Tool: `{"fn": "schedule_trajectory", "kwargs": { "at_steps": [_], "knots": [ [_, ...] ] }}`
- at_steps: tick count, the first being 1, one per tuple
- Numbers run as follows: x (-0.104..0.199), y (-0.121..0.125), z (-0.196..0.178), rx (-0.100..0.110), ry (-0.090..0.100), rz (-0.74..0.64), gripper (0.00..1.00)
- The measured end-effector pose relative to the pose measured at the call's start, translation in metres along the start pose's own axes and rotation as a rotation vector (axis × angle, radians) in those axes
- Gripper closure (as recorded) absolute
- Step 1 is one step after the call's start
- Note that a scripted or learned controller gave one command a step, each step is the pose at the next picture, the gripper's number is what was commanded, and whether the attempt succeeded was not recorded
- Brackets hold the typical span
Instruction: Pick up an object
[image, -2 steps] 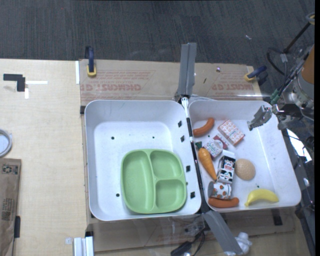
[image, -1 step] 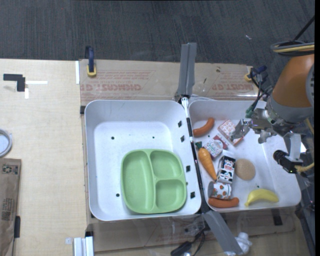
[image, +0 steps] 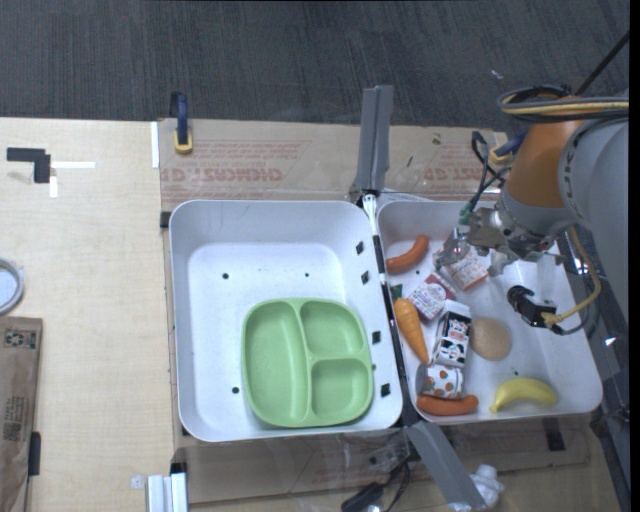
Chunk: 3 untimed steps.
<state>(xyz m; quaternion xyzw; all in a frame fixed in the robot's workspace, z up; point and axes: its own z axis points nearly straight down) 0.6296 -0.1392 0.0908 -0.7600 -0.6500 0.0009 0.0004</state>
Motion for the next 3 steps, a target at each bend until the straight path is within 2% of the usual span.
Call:
{"fn": "schedule_trajectory", "kwargs": {
  "at_steps": [1, 2, 3],
  "knots": [
    [0.0, 0.0, 0.0, 0.0, 0.0, 0.0, 0.0],
    [0.0, 0.0, -0.008, 0.001, 0.0, -0.001, 1.0],
    [0.048, 0.019, -0.106, -0.001, -0.001, -0.006, 1.0]
  ]
}}
